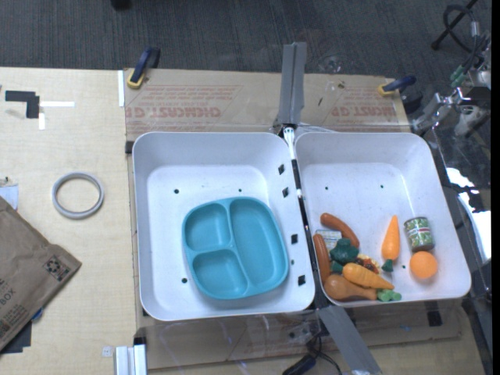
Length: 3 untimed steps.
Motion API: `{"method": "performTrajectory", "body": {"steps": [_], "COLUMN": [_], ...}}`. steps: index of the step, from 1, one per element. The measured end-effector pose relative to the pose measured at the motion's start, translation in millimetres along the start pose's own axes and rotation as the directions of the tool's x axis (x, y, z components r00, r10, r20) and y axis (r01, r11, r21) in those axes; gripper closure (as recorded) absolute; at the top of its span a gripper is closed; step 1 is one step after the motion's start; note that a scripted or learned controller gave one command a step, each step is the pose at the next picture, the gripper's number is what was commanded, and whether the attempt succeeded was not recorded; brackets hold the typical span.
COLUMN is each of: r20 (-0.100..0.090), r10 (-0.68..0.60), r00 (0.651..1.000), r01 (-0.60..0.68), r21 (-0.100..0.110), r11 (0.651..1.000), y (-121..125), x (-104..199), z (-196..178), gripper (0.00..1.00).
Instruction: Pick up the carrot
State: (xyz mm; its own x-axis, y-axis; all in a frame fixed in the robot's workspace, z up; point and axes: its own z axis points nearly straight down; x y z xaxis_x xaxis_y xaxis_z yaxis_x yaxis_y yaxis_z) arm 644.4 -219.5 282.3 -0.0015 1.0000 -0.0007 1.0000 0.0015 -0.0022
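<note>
The carrot [367,275] is lying in the lower middle of the right bin [367,151], resting among other toy food beside a green piece [342,250] and two sausages [339,227]. A second small carrot [391,238] is standing just right of it. The jaws' state cannot be told. A blue divided plate [234,247] is sitting in the left bin [207,151].

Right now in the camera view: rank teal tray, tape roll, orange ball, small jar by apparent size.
1. Teal tray, by far the largest.
2. Tape roll.
3. Orange ball and small jar: these look about alike, so I won't rank them.
</note>
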Motion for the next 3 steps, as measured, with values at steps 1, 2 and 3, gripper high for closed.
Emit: {"method": "performTrajectory", "body": {"steps": [1, 2, 3], "r20": [0.0, -0.001, -0.001], "r10": [-0.052, 0.128, 0.13], "r00": [0.999, 0.992, 0.991], "r01": [0.052, -0.128, -0.13], "r21": [-0.001, 0.0, 0.001], "r11": [0.999, 0.992, 0.991], "y": [13.2, -81.9, -82.2], "x": [22.3, 40.3, 39.6], "z": [112.0, 191.4, 182.7], "gripper": [0.0, 0.0, 1.0]}}
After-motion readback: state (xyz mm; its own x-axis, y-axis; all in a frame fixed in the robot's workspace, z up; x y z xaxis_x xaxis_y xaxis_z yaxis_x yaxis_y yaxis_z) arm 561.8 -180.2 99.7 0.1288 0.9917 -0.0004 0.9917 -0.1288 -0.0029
